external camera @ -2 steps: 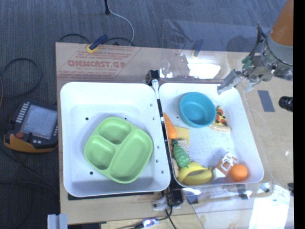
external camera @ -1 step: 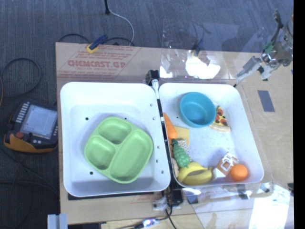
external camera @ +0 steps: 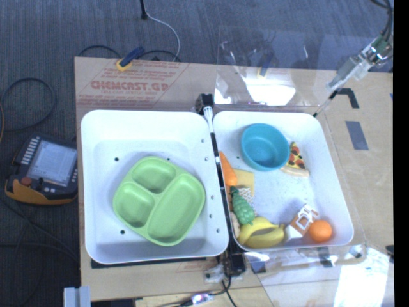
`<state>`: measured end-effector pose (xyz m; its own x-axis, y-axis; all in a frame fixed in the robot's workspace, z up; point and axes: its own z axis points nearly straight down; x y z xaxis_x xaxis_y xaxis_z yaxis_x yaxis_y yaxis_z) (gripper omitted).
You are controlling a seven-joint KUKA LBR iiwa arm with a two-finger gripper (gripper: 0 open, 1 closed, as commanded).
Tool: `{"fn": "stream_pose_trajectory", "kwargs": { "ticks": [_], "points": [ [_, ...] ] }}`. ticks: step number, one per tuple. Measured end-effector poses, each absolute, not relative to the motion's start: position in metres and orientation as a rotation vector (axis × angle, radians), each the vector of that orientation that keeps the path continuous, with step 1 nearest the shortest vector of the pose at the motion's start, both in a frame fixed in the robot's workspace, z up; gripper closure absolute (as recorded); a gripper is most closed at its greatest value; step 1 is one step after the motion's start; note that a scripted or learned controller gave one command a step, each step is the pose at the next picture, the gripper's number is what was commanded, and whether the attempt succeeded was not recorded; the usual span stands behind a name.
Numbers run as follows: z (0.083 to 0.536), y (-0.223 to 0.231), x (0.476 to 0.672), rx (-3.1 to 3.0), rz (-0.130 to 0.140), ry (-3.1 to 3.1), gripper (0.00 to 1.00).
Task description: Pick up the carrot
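The pincer (external camera: 350, 70) sits at the far upper right of the camera view, a pale, blurred shape slanting down toward the back corner of the right bin (external camera: 335, 165). It is above the tabletop (external camera: 128, 91) outside that bin, well apart from everything in it. Whether it is wide or narrow cannot be told, and nothing can be seen in its hold.

In the right bin, nearest that corner, a blue bowl (external camera: 264, 146) stands upright, with a toy pizza slice (external camera: 296, 159) just beside it on the right. The carrot (external camera: 227, 169) lies along the bin's left wall, below and left of the bowl, its orange body running down the wall. A yellow flat piece (external camera: 245, 180) is just beside it, and a knobbly green item (external camera: 241, 204) lies below that. A banana (external camera: 262, 234) lies at the front, near a small white and orange box (external camera: 305, 218) and an orange (external camera: 320, 231).

The left bin (external camera: 87, 171) holds a green divided plate (external camera: 160, 200).
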<state>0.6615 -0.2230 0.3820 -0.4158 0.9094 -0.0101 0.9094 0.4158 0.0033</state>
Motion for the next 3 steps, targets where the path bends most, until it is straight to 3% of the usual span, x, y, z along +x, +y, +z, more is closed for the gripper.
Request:
{"fn": "stream_pose_trajectory", "kwargs": {
  "ticks": [1,2,3],
  "points": [
    [0.136,-0.221,0.623,1.976,-0.013,2.458,0.0],
    [0.321,-0.218,0.621,1.779,0.004,2.564,0.0],
    [0.358,-0.223,0.648,1.506,-0.004,2.745,0.0]
  ]
}}
